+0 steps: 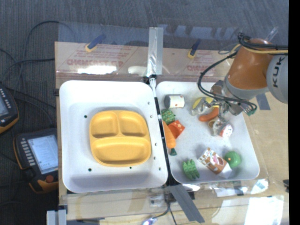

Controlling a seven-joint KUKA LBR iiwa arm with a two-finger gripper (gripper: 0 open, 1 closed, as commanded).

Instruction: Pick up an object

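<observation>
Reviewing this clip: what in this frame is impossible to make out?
- Claw, camera view: too small and cluttered to tell what, if anything, it holds; the orange toy and the white die crowd it.
- Yellow toy: partly hidden by the arm's cables.
- Arm: cut off at the right edge.
- Carton: print too small to read.

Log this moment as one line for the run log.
arm: over right bin | gripper: low among toys, grip unclear | nearest: orange toy, white die | left bin: yellow tray

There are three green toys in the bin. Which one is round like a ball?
The green ball by the right bin's near-right corner. The two green block toys, and, are bumpy and angular.
</observation>
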